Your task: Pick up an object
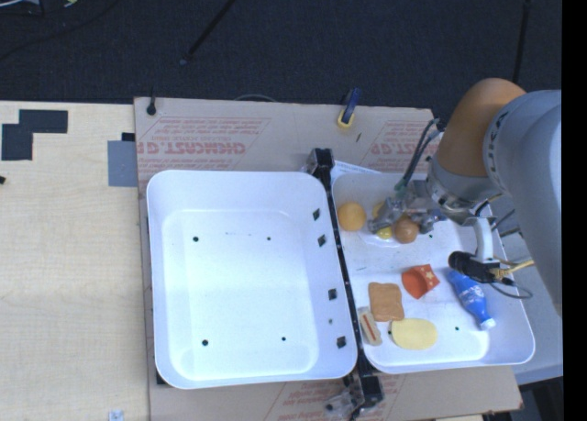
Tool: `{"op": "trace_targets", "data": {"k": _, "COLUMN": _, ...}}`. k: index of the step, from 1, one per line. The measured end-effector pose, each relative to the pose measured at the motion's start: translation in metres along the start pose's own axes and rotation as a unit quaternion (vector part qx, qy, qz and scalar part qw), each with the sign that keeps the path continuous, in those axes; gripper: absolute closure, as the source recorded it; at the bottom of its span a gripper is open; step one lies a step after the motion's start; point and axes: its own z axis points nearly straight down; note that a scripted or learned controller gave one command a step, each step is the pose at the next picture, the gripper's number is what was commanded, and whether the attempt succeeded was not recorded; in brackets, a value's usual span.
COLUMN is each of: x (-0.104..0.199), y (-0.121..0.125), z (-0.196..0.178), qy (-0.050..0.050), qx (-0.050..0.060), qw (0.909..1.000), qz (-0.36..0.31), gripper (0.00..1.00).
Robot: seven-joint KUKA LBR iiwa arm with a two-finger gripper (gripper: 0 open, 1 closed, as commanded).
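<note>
Camera view shows you the gripper [400, 218], fingers' state unclear, directly above a brown round object [405, 232].

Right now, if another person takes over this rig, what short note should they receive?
Gripper: down in the right bin, near its back, at a small brown round item. Nothing is visibly lifted.
Objects, all in the right bin: orange ball, red piece, blue tube, tan square, yellow oval.
Left bin: nothing moved there.
Done: approach. Left: a confirmed grasp and lift.
</note>
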Motion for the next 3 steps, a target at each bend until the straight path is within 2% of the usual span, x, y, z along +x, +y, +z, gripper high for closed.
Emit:
{"op": "trace_targets", "data": {"k": 1, "x": 0.000, "y": -0.004, "z": -0.010, "qy": 0.001, "qx": 0.006, "qw": 1.0000, "qz": 0.000, "gripper": 1.00}}
{"op": "trace_targets", "data": {"k": 2, "x": 0.057, "y": 0.008, "z": -0.076, "qy": 0.001, "qx": -0.002, "qw": 1.0000, "qz": -0.001, "gripper": 1.00}}
{"op": "trace_targets", "data": {"k": 3, "x": 0.154, "y": 0.002, "z": -0.100, "qy": 0.003, "qx": 0.001, "qw": 1.0000, "qz": -0.003, "gripper": 1.00}}
